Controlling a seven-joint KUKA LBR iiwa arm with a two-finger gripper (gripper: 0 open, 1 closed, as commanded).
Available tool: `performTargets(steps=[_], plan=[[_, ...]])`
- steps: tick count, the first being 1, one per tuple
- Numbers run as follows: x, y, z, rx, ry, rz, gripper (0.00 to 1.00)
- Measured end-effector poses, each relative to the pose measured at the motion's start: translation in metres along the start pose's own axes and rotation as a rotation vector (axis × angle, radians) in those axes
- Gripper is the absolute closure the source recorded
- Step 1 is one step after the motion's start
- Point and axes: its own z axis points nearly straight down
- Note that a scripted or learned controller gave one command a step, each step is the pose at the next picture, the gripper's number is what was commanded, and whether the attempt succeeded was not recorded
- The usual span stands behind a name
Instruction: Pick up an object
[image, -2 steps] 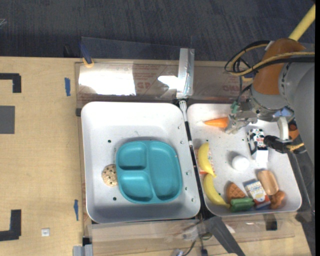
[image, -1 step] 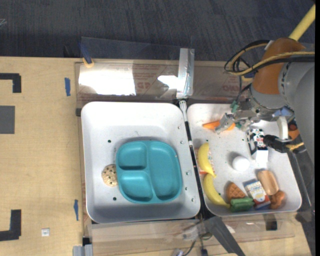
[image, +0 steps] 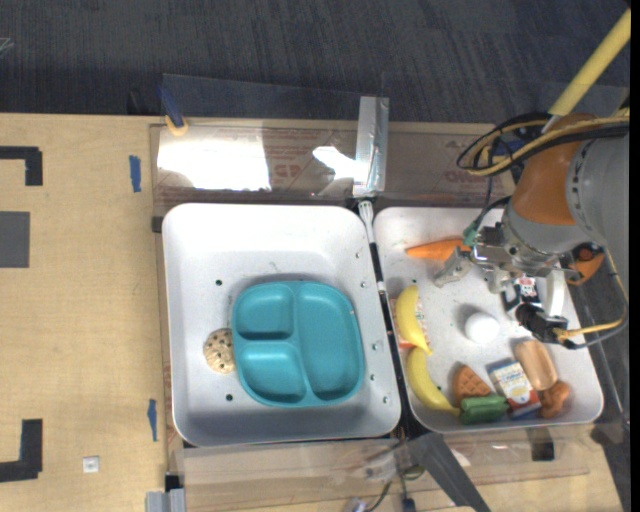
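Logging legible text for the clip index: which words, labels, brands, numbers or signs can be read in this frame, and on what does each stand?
No text here reads clearly enough to quote.
Reddish print on the glossy panel behind the left bin: too blurred to read.
Label on the small blue and white carton in the right bin: too small to read.
Small white tag on the bench: too small to read.

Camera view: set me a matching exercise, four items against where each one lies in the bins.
Items:
1. cookie
2. carrot
3. banana
4. white ball

Places:
A. along the left wall of the right bin
B. in the left bin, beside the teal tray
C. right bin, end nearest the picture's top
D. middle of the right bin

Pairs: 1-B, 2-C, 3-A, 4-D
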Motion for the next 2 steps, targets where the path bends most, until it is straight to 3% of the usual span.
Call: performTargets(steps=[1,2], plan=[[0.0099,0.0471,0.0015,0.019,-0.002,-0.188,0.0],[0.0071,0.0443,-0.0061,0.031,-0.006,-0.187,1.0]])
